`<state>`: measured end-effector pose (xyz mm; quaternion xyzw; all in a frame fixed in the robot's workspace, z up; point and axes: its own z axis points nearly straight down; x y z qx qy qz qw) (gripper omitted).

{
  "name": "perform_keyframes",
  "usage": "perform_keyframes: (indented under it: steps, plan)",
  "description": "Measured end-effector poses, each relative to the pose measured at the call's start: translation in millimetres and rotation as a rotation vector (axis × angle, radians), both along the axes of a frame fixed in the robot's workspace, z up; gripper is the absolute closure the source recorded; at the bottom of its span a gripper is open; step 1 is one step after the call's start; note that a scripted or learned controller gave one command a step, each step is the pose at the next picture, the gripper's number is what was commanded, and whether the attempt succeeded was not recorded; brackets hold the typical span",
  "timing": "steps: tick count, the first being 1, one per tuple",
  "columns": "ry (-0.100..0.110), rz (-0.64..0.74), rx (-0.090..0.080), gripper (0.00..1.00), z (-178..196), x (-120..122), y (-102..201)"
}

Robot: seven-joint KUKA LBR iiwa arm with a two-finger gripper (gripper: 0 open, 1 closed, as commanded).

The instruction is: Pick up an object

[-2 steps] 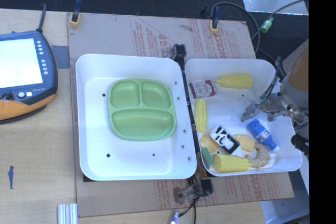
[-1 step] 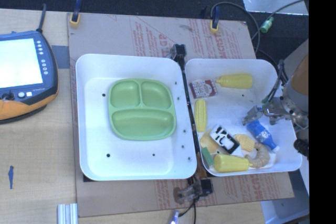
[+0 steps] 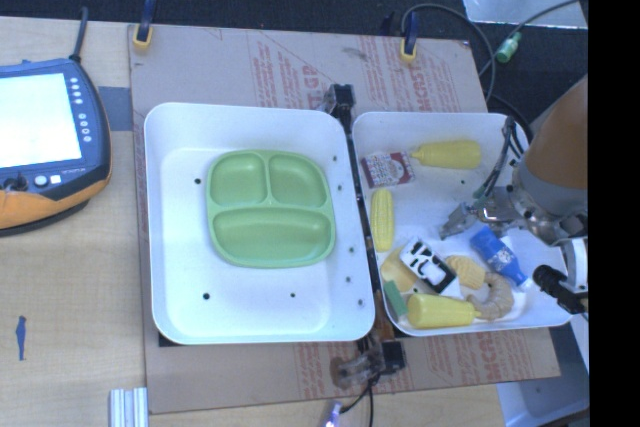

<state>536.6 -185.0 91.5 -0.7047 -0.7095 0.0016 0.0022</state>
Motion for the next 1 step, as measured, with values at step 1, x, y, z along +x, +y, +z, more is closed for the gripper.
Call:
perform_keyframes:
  steps: [1]
  plan:
    - [-0.005, -0.004, 0.0, 0.0, 0.8, 80.7, -2.3]
